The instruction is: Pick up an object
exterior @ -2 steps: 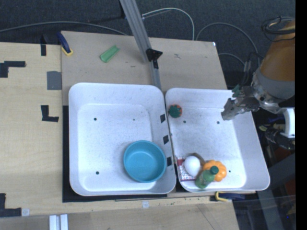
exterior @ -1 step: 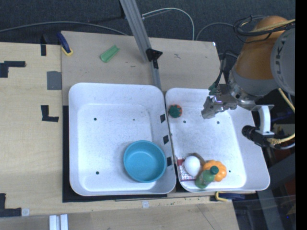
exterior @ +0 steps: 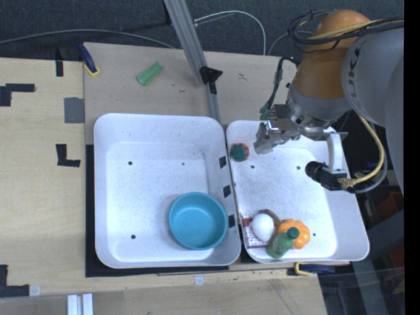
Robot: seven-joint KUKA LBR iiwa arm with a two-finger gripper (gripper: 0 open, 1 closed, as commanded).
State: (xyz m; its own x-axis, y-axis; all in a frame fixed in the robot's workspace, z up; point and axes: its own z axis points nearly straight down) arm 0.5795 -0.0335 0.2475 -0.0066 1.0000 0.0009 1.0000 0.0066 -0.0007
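Note:
A small green and red ball (exterior: 239, 152) lies at the far left corner of the right bin (exterior: 308, 195). My gripper (exterior: 264, 142) hangs just to its right, above the bin's far edge. At the near left of that bin sit a white egg (exterior: 263, 226), an orange fruit (exterior: 295, 233) and a green item (exterior: 281, 244), bunched together. A blue bowl (exterior: 197, 220) stands in the left bin (exterior: 131, 176) at its near right.
A grey pole (exterior: 190, 38) slants down to the gap between the bins. A green block (exterior: 149, 73) and a blue and yellow clip (exterior: 88, 59) lie on the bench behind the left bin. Cables run along the arm at right.

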